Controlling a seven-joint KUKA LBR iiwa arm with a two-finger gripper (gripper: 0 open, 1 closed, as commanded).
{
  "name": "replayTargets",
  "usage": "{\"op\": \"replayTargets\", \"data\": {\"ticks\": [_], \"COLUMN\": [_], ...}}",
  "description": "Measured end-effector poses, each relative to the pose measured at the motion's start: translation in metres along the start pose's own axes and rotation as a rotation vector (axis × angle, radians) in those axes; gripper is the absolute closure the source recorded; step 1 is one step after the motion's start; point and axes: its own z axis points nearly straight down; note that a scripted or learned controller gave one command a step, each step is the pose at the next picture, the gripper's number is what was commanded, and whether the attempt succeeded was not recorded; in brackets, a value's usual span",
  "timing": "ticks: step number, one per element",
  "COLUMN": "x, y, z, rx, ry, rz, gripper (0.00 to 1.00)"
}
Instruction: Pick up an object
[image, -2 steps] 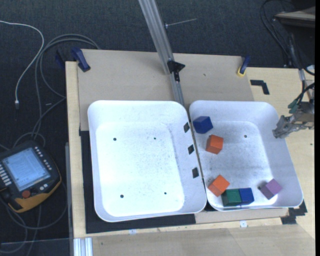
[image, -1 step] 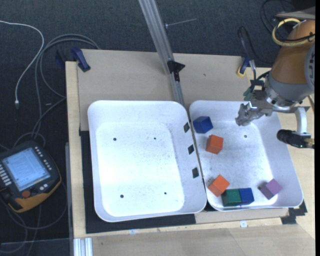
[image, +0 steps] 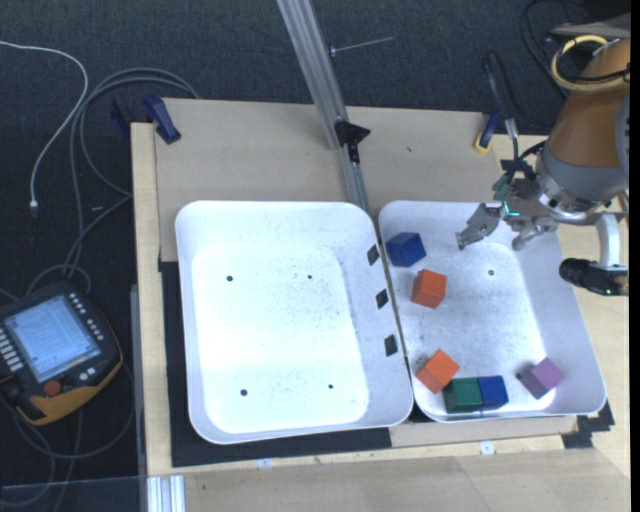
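My gripper (image: 497, 232) hangs over the far part of the right bin (image: 570, 300), its two fingers spread apart with nothing between them. A blue block (image: 405, 248) lies to its left near the bin's far left corner. An orange block (image: 430, 288) sits a little nearer. Along the near edge lie another orange block (image: 437, 370), a dark green block (image: 463, 394), a blue block (image: 492, 391) and a purple block (image: 543, 377).
The left bin (image: 200, 300) is beside the right one, with black clips along the shared wall. A metal pole (image: 320, 80) slants up from between the bins. A teach pendant (image: 50, 345) and cables lie off the bench at left.
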Motion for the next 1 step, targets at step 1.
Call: {"op": "replayTargets", "data": {"ticks": [1], "x": [0.0605], "y": [-0.0293], "z": [0.0915], "rx": [0.014], "ry": [0.006], "rz": [-0.003], "gripper": [0.00]}}
